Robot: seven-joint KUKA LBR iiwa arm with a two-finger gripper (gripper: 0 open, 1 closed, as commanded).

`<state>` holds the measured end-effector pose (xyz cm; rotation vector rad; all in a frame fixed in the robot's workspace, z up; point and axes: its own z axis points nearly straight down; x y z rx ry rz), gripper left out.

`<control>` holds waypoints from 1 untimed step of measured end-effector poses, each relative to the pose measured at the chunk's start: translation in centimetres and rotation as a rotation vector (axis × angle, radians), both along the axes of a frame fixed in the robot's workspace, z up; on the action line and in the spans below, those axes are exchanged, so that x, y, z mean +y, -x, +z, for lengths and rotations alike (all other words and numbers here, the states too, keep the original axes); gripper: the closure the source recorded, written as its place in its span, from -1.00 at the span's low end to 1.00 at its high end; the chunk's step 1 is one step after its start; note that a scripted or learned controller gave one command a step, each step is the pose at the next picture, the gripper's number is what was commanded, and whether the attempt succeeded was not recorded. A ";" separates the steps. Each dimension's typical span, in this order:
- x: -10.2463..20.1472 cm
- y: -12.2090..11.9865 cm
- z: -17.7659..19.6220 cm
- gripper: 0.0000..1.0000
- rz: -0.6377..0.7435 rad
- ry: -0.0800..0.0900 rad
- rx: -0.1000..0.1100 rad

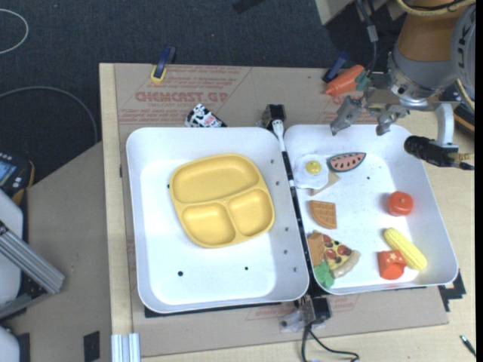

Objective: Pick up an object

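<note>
My gripper [363,122] hangs over the far edge of the right bin [430,202], its two fingers spread apart with nothing between them. Below it in that bin lie a watermelon slice [346,161] and a fried egg [312,170]. Further toward the front sit a waffle [324,214], a tomato [400,203], a corn cob [405,248], a red pepper piece [390,265] and a pizza slice [332,254] beside a green leaf.
The left bin [151,232] holds a yellow divided plate [220,199]. An orange carrot-like toy [343,81] and a black-and-white toy [202,116] lie on the cardboard behind the bins. A black clamp [273,115] sits between the bins at the back.
</note>
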<state>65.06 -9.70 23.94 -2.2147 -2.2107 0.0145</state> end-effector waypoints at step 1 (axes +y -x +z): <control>0.0 -0.2 0.9 -1.00 0.002 0.002 -0.015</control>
